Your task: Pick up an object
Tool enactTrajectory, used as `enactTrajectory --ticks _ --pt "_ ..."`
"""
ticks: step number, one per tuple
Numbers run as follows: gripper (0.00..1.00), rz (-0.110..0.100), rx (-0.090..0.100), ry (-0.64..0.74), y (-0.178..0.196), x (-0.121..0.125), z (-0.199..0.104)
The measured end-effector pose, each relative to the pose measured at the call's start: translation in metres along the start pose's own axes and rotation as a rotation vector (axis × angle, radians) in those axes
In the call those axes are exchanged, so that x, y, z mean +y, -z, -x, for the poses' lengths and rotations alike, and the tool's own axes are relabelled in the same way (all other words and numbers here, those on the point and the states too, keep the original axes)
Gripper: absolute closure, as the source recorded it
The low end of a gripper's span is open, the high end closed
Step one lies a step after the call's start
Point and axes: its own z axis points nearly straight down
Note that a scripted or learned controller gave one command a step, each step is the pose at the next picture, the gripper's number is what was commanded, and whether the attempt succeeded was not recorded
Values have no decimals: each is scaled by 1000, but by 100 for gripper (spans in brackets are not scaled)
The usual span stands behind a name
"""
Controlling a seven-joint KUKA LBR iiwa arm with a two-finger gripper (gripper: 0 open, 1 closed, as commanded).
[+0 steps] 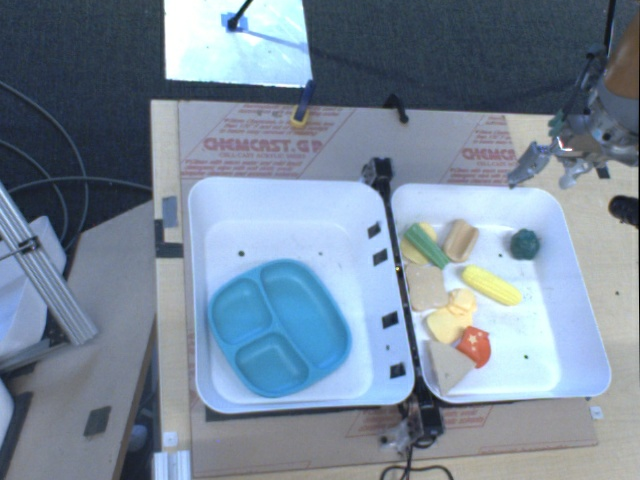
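Observation:
The right bin [570, 268] holds several toy foods: a yellow corn cob [490, 285], a green-husked corn [424, 245], a tan bread piece [460, 238], a dark green ball [524, 243], a yellow lump [452, 318], a red piece [476, 345] and a tan wedge [448, 366]. My gripper [545, 176] hovers over the bin's far right corner, above the back rim and up-right of the green ball. Its fingers stand open with nothing between them.
The left bin [220, 218] holds a blue divided plate [278, 325]. A black clip strip [390, 268] runs between the bins. Behind the bench lie a shiny sheet [238, 28] and a yellow-tipped tool [302, 110]. An aluminium frame [40, 268] stands at the left.

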Motion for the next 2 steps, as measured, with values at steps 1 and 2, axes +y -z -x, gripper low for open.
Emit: enactTrajectory --ticks 1,2 --pt "0 -13 6 4 -140 -37 -49" --pt "0 4 0 -3 -151 -81 -83"
